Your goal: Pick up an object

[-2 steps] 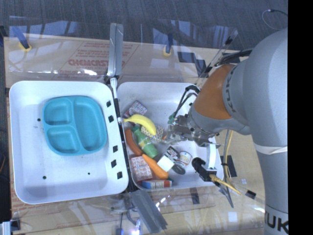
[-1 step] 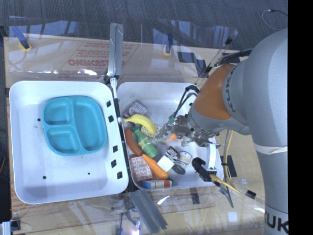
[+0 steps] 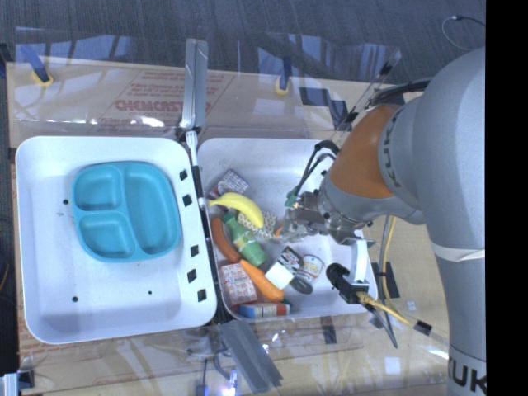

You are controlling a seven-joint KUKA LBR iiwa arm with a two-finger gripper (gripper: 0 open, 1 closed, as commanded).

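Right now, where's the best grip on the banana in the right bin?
Probably mid-body on the banana, coming straight down, with the end effector closing across its narrow width. It lies on top of the pile, curved, long axis running upper left to lower right; the green item crowds its lower side.

Arm bent low from the right, wrist turned leftward

The grey arm (image 3: 450, 172) comes in from the right, its orange band (image 3: 367, 155) sitting just above the wrist, which angles down and to the left. The gripper (image 3: 290, 223) sits low at the wrist's end, dark cables looping over it; its small metal parts blur together.
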